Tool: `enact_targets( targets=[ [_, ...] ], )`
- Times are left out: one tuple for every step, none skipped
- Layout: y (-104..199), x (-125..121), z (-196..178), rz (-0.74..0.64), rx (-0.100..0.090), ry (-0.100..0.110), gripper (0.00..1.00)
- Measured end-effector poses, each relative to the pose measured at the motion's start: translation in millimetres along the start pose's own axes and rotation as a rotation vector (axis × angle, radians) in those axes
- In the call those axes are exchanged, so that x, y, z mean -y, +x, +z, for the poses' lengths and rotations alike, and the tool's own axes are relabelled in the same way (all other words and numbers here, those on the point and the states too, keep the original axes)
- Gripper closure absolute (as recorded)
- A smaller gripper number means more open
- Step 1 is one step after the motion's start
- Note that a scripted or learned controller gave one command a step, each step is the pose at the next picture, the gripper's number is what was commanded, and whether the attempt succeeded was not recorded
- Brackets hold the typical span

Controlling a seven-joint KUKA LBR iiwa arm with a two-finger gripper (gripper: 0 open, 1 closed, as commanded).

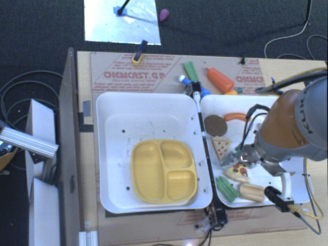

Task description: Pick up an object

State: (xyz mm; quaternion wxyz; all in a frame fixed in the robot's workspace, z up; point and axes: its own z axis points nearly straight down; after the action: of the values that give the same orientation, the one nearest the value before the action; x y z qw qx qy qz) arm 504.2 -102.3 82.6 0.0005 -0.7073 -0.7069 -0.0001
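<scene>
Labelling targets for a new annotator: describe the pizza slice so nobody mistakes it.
Go to the right bin, the one the arm reaches into. Against its left wall, just below the brown disc, lies the pizza slice: the only triangle there, pale yellow with red dots.

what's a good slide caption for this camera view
Arm lowered into right bin of toy food; yellow divided tray in left bin.
</scene>
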Motion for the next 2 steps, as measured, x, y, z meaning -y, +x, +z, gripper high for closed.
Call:
enact_targets(
  targets=[
    [0.7,-1.7,-12.6,-0.002,0.0,-0.005,1.0],
    [121.1,-18.4,-106.8,-0.018,-0.005,-0.012,1.0]
  ],
)
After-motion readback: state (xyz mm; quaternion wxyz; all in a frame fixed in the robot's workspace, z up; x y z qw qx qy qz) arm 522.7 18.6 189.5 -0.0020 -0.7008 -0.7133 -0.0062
